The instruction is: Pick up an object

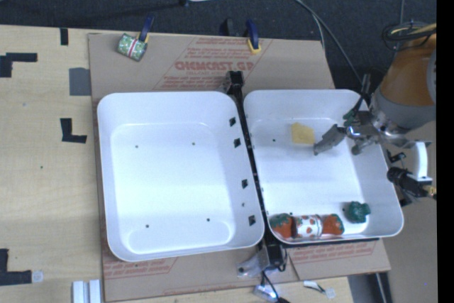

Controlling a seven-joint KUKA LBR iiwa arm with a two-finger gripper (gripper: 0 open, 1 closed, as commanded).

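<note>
Near edge of the right bin point(376, 174), about 6 o'clock: a row of small items against the wall. An orange-red piece with a green top point(282, 225), a white can-like piece with red marks point(307, 226), and an orange-red lump point(332, 225) sit touching in a line. A small green object point(356, 210) sits just beside them toward 5 o'clock. All look light and toy-like; too small to tell materials.

Left bin point(170, 106): white floor with a few dark dots.

Farther in, toward 12 o'clock of the right bin: a pale yellow block point(303, 133), lying flat on the floor, apart from the walls. It reads as soft or foam-like, light, probably easy to squeeze. Judgement: best taken across its two short sides, from above; free space on all sides.

Gripper point(339, 138) at 3 o'clock of the block, just beside it, reaching in from the right. The fingers point(326, 140) are spread apart, holding nothing; one dark finger points toward the block, not clearly touching it.

Far bench point(42, 81), 11 o'clock: a small green patterned object point(132, 47).
</note>
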